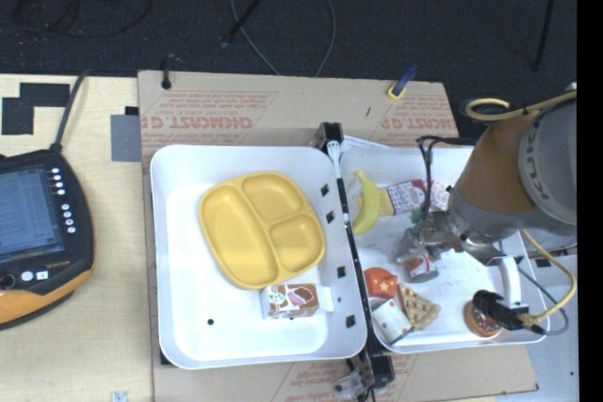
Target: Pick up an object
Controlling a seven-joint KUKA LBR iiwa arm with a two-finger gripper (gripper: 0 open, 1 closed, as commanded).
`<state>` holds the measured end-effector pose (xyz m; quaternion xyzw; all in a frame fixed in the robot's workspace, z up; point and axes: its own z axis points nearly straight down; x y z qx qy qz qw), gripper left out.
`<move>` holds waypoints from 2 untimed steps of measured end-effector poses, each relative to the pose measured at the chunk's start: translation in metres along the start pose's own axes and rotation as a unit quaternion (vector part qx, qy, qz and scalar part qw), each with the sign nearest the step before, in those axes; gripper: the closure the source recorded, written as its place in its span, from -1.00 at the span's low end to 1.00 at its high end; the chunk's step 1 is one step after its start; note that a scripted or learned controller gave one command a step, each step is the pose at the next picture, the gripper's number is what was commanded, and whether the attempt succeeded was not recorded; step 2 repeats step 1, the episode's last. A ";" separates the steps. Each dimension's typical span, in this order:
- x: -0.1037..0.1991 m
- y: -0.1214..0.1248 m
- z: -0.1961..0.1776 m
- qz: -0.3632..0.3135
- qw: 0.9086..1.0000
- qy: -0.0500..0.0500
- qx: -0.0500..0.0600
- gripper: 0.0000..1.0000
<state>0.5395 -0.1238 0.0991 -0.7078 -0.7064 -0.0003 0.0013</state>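
Target looks like the small red-and-white can [421, 266] in the right bin [528, 339], sitting just under the tool [421, 245] near the bin's middle. The can is lying tilted, long axis running roughly upper-left to lower-right in the camera view, but it's small and partly covered, so I'm not betting on which end is the top. The tool is hovering right over it, touching or nearly so; I can't tell how wide it's set or whether anything is between its tips, since the wrist is blocking that. To do this step well, I'd say: be closing across the can's short axis, not along its length, and be centering before squeezing, since a round body on a slick bin floor is likely rolling away from an off-centre pinch. Clutter is tight: a packet [407, 196] is just above, a banana [366, 202] lying near-vertical to the upper left, a tomato [380, 281] and a pizza slice [417, 304] just below-left, a donut [485, 318] lower right. The left bin [179, 315] is carrying a yellow tray [262, 227] and a small carton [292, 299], well apart from the action. The surface [236, 113] is cardboard-covered.
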 end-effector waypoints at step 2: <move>0.072 0.031 -0.094 -0.005 1.000 0.000 -0.004 1.00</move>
